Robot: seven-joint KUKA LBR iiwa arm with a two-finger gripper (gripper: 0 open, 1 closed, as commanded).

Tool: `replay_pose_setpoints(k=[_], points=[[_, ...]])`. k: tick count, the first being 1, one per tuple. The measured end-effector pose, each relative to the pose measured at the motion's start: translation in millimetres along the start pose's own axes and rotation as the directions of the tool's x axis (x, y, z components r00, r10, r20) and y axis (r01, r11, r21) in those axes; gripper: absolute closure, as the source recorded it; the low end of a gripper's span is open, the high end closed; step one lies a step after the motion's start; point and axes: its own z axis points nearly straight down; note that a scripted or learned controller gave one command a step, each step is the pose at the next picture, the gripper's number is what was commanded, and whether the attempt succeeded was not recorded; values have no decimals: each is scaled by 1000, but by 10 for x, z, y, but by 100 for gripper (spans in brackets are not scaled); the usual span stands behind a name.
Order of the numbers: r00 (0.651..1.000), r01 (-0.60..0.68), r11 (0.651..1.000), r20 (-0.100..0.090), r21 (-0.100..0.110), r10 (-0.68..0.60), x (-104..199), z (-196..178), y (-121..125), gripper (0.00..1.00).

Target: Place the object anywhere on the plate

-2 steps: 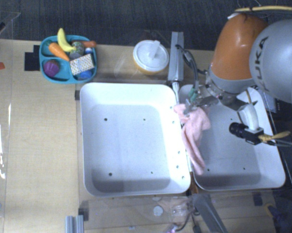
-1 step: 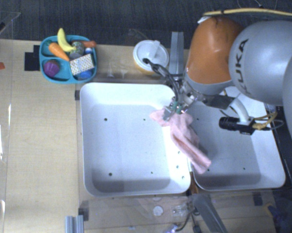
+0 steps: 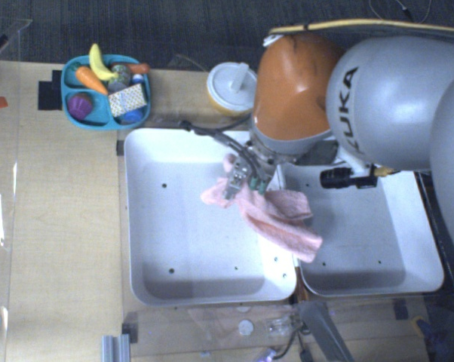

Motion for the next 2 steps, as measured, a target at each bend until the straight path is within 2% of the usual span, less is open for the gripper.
replay_pose_setpoints(k=[1, 2], points=[[921, 390, 921, 2, -2, -390, 118, -91, 261, 100], [921, 389, 921, 3, -2, -389, 117, -93, 260, 0]])
